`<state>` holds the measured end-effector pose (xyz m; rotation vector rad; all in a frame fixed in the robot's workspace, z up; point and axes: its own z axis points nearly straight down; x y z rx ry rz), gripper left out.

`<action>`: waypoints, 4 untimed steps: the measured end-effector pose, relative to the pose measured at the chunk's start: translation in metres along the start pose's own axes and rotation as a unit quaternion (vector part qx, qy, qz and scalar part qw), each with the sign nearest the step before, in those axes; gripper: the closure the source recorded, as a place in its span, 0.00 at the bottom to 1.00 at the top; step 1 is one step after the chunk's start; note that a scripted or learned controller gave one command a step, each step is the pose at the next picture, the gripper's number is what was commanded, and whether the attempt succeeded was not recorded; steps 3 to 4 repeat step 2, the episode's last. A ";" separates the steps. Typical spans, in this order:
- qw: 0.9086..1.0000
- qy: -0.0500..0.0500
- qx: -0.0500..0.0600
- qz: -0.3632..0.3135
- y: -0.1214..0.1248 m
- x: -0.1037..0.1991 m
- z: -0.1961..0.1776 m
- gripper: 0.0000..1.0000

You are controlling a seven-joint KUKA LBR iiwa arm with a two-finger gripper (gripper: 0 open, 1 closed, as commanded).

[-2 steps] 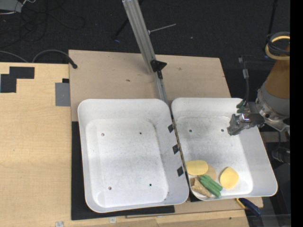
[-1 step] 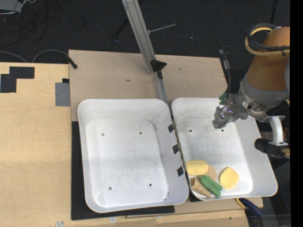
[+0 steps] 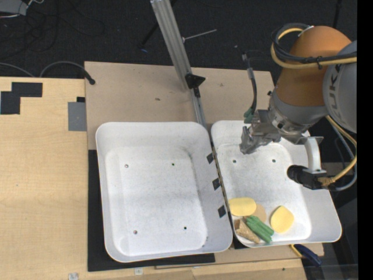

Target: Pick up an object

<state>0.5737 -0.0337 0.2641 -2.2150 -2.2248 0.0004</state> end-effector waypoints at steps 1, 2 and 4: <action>1.000 0.000 0.001 0.001 0.019 0.044 0.021 1.00; 1.000 -0.001 -0.001 0.001 0.043 0.090 0.017 1.00; 1.000 -0.001 -0.001 0.001 0.043 0.090 0.017 1.00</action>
